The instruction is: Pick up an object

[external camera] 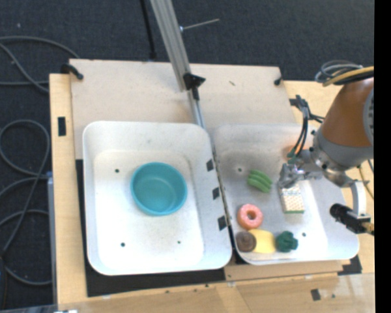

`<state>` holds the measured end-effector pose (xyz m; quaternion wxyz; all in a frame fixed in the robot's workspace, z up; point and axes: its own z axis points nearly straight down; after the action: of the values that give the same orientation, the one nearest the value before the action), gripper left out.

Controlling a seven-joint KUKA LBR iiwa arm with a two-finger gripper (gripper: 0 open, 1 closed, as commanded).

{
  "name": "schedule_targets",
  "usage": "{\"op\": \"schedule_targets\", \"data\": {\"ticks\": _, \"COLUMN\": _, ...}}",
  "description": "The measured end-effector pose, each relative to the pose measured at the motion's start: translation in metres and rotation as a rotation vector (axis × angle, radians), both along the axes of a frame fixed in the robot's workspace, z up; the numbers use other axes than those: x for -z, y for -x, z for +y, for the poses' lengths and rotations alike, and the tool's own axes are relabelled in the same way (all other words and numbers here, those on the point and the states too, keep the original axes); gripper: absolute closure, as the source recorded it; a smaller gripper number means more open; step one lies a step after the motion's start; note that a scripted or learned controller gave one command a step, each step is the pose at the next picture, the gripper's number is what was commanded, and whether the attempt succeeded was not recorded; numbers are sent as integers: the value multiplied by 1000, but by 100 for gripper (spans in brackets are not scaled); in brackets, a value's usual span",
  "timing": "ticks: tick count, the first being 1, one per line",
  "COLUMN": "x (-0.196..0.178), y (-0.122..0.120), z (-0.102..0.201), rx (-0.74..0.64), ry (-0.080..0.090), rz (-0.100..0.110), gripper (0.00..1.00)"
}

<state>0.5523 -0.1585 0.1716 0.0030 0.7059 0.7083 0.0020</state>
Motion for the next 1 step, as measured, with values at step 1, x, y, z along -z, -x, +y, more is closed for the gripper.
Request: {"op": "schedule_targets", "data": {"ticks": 1, "x": -62, "y": 4, "z": -5, "rx": 0, "ry": 1, "rz": -1, "gripper": 100}}
